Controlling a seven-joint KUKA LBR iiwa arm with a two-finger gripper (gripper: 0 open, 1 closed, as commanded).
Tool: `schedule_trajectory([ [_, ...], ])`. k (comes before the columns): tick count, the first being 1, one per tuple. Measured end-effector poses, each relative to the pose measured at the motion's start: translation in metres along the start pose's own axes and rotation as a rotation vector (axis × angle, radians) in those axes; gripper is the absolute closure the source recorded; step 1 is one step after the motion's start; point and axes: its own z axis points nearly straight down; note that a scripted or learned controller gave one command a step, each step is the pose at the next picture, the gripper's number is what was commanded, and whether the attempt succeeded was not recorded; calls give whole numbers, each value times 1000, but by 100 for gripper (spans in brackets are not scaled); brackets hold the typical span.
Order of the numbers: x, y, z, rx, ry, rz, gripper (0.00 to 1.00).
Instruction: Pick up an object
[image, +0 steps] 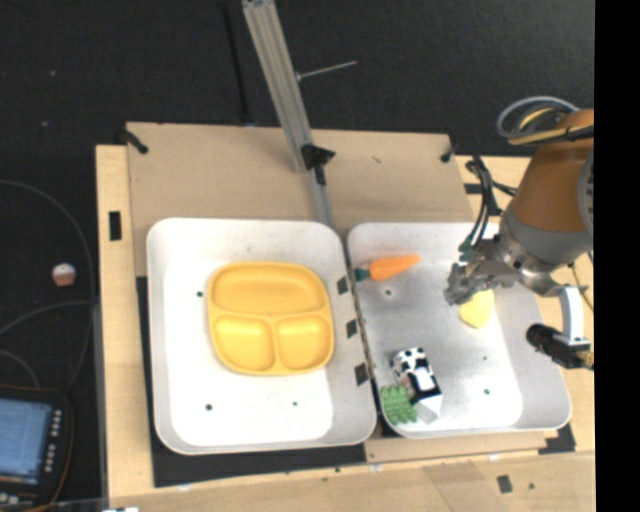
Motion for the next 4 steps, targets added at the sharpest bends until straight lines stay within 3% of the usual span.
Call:
schedule_trajectory([
  [3, 152, 43, -37, -3, 4, -7, 100],
  [4, 198, 42, -38, -2, 4, -8, 100],
])
